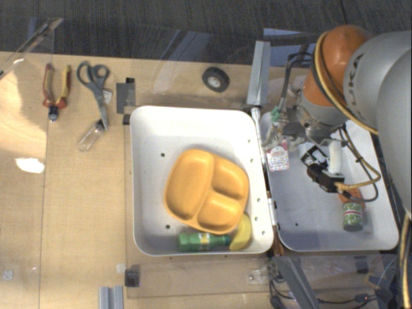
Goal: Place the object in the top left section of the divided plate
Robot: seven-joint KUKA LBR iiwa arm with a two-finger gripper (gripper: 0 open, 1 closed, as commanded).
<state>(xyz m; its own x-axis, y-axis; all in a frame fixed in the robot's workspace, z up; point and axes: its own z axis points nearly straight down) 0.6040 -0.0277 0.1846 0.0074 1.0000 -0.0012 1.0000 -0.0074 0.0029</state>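
Observation:
The yellow divided plate lies tilted in the left white bin, its three sections bare. A green bottle and a yellow banana-like piece lie against the plate's near edge. My gripper hangs over the left edge of the right bin, beside the wall between the bins. A small white and pink thing sits right at the gripper's tip; whether it is held is unclear. A small green jar stands at the right bin's right side.
Scissors, red-handled pliers and a black tape roll lie on the wooden bench beyond the bins. The arm's cables hang over the right bin.

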